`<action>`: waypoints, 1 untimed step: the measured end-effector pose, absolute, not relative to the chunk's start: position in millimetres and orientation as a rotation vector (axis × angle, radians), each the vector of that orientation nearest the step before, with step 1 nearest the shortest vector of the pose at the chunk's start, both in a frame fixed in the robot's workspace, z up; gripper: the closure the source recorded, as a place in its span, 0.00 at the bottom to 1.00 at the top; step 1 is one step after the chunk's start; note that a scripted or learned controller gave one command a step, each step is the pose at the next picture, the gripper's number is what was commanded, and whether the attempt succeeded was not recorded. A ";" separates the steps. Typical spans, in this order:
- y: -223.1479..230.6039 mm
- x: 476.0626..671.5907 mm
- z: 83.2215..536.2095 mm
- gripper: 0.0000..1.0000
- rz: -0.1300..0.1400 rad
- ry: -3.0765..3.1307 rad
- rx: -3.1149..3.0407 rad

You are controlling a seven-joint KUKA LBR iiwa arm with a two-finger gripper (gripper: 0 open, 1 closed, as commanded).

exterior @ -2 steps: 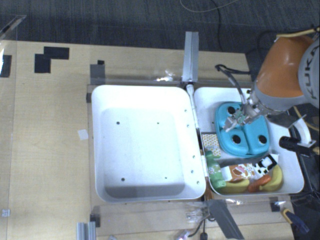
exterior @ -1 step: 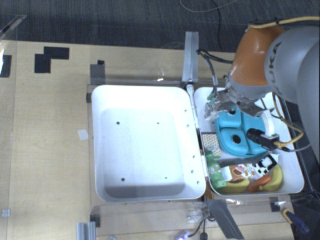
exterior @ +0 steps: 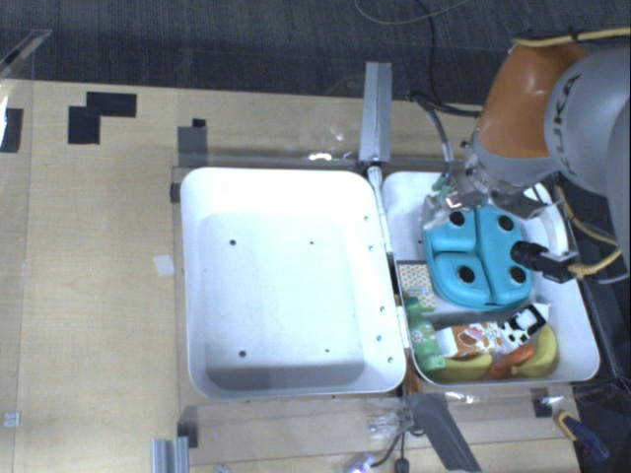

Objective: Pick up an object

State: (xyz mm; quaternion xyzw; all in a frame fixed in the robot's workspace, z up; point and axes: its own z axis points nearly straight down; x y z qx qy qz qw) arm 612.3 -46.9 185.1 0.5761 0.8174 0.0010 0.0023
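Gripper (exterior: 455,197): above right bin (exterior: 582,358), at teal tray (exterior: 478,259) edge
Fingers: state cannot be told
Left bin (exterior: 286,190): white

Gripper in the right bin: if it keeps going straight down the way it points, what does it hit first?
Most likely the teal moulded tray: the gripper sits over its upper left corner in the right bin. Depth is unclear from this one slanted view; it may already touch.

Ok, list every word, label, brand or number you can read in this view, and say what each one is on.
"KU": vertical dark letters on the grey arm, cut off by the picture's edge.
Colourful packet at the near end of the right bin: printed pictures and text, too small and blurred to read.
Patterned card beside the teal tray: no readable print.
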 end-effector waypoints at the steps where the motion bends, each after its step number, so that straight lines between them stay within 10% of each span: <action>1: -41.2 569.4 259.9 1.00 0.003 2.420 1.997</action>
